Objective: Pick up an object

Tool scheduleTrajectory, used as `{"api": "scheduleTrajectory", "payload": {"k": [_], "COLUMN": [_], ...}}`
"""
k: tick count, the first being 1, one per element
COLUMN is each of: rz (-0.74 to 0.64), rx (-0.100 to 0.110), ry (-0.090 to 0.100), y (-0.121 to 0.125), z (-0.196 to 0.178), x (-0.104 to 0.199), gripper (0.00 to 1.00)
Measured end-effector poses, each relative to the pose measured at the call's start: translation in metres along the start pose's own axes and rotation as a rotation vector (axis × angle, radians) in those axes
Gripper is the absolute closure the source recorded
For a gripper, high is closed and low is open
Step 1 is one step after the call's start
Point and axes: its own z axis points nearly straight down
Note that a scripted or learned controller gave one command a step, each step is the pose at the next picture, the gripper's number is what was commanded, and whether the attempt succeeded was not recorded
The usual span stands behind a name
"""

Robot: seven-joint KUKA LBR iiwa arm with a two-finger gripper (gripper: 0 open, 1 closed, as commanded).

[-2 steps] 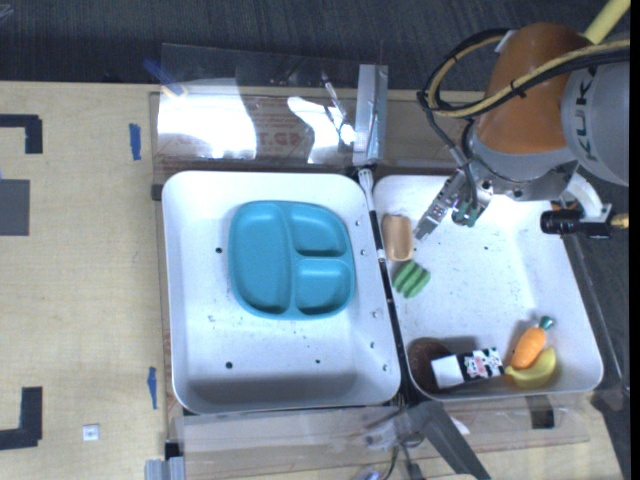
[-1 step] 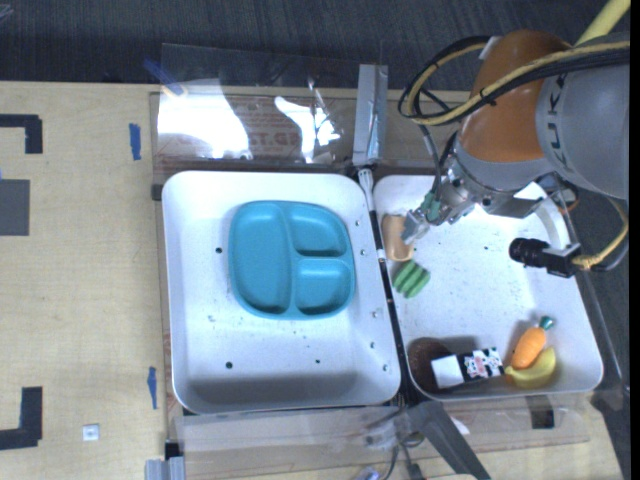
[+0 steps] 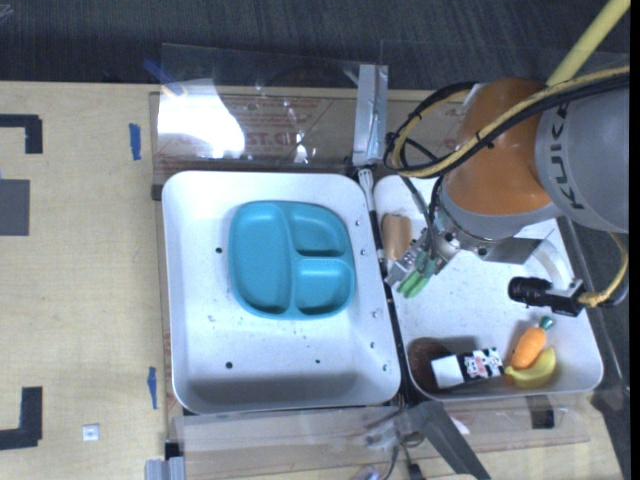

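The green object (image 3: pixel 414 282) lies in the right bin (image 3: pixel 580 386), close to that bin's left wall, and it is the item nearest the tool, so it is judged to be the pick target. A tan, roll-shaped item (image 3: pixel 396 234) lies just beside it, nearer the top of the bin and against the same wall. The gripper (image 3: pixel 418 261) hangs directly over the green object, touching it or nearly so. The slanted view does not resolve whether the pincer is apart, together or clamped on anything, so no grasp can be confirmed. The step in hand is judged to be the approach and descent onto the target. The next move calls for a closure centred on the green object alone, clear of the tan item and the bin wall, followed by a straight lift. Farther out, near the bin's lower edge, lie a carrot (image 3: pixel 529 345) resting on a banana (image 3: pixel 537 370), a small black-and-white box (image 3: pixel 485 364) and a dark brown item (image 3: pixel 428 354). The left bin (image 3: pixel 190 368) holds a blue divided plate (image 3: pixel 290 258), well apart from the work
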Motion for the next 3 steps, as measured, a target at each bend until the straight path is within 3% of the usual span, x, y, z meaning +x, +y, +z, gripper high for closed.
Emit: {"api": "scheduleTrajectory", "payload": {"k": [1,2,3], "rz": [-0.111,0.253,-0.136], "rx": [-0.003,-0.006,0.000], "ry": [-0.004,-0.006,-0.001], "y": [0.074,0.091,0.053], "z": [-0.011,-0.077,-0.053], "x": [-0.046,-0.046,-0.030], "gripper": [1.00,1.00,1.00]}}
